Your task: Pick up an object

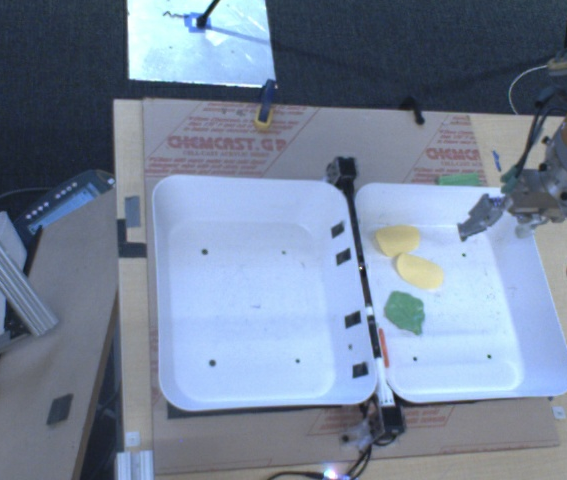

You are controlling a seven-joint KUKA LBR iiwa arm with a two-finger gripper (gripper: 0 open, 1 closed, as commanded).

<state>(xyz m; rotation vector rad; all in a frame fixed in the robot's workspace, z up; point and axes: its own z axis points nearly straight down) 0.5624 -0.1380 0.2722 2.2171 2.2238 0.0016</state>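
Right bin (538, 363) holds our targets: two yellow pieces (409, 255) touching, green piece (404, 311) below. Gripper (478, 218) hovers upper right; we can't tell its opening. Risk: the touching yellows shift or come up together on contact.

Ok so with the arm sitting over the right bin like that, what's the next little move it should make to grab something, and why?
Probably shift the gripper toward the view's left and lower it over the nearer yellow piece. The gripper sits above the right bin floor, up and to the right of that piece, with nothing seen between its fingers. A second yellow piece and a green piece lie farther off.
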